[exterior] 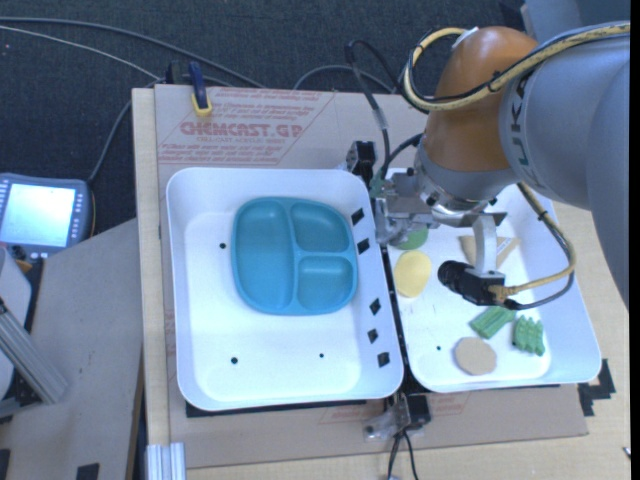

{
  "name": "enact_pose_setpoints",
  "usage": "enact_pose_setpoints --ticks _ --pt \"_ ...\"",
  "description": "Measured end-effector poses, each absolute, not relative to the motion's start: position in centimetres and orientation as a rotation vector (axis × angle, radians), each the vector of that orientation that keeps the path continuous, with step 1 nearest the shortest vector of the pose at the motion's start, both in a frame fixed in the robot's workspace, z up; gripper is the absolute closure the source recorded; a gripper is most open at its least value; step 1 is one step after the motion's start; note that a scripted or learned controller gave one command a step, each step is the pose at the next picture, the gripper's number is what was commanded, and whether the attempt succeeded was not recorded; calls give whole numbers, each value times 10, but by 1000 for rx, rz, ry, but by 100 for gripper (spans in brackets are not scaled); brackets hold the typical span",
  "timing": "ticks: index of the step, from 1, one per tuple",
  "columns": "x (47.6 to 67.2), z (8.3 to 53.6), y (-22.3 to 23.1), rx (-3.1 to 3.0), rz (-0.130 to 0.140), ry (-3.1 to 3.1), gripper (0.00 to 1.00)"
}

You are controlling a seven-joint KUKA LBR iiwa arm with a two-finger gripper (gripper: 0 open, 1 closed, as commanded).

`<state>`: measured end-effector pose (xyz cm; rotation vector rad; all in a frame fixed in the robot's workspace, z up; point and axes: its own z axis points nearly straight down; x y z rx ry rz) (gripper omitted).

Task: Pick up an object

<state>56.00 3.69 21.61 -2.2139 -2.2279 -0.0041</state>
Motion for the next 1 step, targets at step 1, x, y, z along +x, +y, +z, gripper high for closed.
enact_pose_setpoints --ticks 1 --pt "547 209 91 -2213 2 -2224 100"
